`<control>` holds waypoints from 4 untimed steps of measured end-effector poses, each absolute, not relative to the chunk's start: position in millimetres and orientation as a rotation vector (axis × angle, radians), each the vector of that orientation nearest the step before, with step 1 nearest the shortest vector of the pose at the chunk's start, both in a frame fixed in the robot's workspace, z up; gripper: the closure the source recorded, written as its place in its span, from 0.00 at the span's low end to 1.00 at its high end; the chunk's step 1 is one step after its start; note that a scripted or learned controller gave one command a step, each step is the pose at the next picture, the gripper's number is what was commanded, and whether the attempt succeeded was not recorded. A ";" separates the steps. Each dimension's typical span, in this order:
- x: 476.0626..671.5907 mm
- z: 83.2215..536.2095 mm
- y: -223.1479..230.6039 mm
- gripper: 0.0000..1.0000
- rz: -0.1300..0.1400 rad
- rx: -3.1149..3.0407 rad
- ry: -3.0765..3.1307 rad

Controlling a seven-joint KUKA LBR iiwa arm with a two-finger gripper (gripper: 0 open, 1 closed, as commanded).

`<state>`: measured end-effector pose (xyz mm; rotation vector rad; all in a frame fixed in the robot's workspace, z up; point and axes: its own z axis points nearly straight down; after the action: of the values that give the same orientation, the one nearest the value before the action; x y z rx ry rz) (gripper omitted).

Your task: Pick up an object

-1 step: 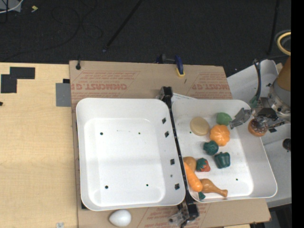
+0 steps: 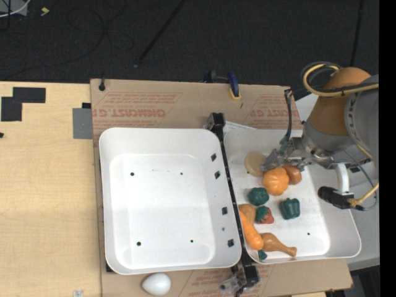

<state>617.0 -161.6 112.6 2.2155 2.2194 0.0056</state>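
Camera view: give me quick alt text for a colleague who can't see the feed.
The gripper is low in the right bin, just above an orange fruit among toy foods: green pepper, carrot, drumstick. The left bin sits beside it, a white egg outside its front edge.

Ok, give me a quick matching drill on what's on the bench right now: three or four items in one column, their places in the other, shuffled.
Things:
1. round orange toy fruit
2. white egg-shaped object
3. dark green toy pepper
4. long orange toy carrot

Places:
A. outside both bins, on the board at the near edge
B. right bin, against the divider side
C. right bin, just under the gripper
D. right bin, middle, right of the red piece

Pairs: 1-C, 2-A, 3-D, 4-B
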 end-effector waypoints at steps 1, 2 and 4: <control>649.3 94.4 -152.2 0.00 0.011 2.208 2.216; 648.8 105.4 -151.5 1.00 0.014 2.210 2.218; 645.5 125.3 -145.3 1.00 0.003 2.215 2.227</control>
<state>645.5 -145.3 125.3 2.2147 2.2268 0.0026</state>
